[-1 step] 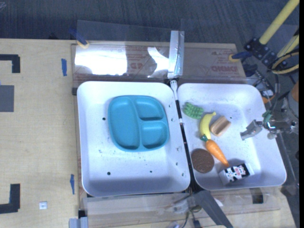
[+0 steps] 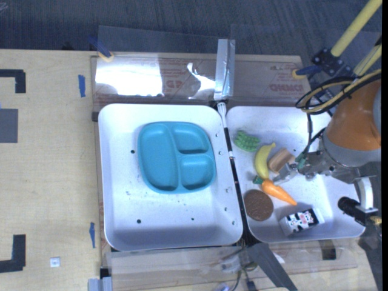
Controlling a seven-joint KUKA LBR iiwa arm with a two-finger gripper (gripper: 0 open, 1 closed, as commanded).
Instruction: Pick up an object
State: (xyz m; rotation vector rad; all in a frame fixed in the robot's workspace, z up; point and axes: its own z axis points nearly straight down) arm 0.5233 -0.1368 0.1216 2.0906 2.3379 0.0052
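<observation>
Just right of the banana point(image 2: 262, 160), your gripper point(image 2: 290, 170) sits low among crowded toys, its opening impossible to judge, so it may nudge the tan block point(image 2: 280, 159) or carrot point(image 2: 279, 191) instead of grasping either cleanly.

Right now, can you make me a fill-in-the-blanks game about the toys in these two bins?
1. The blue tray lies in the ____ bin.
2. The yellow banana lies between the green toy and the ____ carrot.
3. The round brown disc lies in the same bin as the black-and-white ____.
4. The blue tray has ____ compartments.

Missing words: left; orange; box; three
</observation>
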